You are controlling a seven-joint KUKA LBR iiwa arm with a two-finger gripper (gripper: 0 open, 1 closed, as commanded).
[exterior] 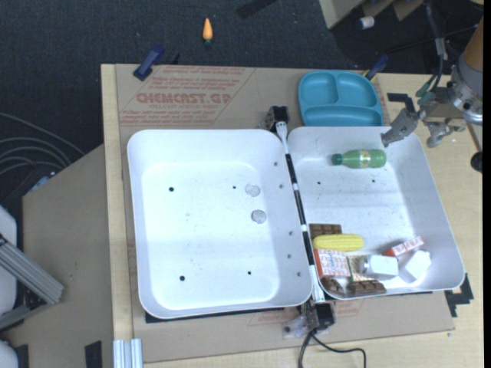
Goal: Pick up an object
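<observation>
Fingers up at the right bin's far right corner, and they're spread apart, one grey tip reaching in over the rim, the other out by the edge, nothing between them. The arm comes in from the right, above the desk.

Just inside that corner, close to the fingers but not touching them, lies the green bottle. It's on its side, long axis running left to right across the bin, the darker cap end pointing left toward the divider, the paler end toward the fingers.

Down at the near end of the same bin there's a little heap: a yellow corn cob lying crosswise, a chocolate bar just behind it, a red and white packet with print too small to read, a brown bar against the near rim, a couple of white blocks and a red and white wrapper to the right.

The left bin shows two small grey discs near its middle.

Behind the bins, red lettering on the board reads "CHEMCAST GP", with finer lines I can't make out. A blue divided tray sits behind the right bin, a blue clamp at the board's far left corner, and a small orange carrot out on the dark floor.
</observation>
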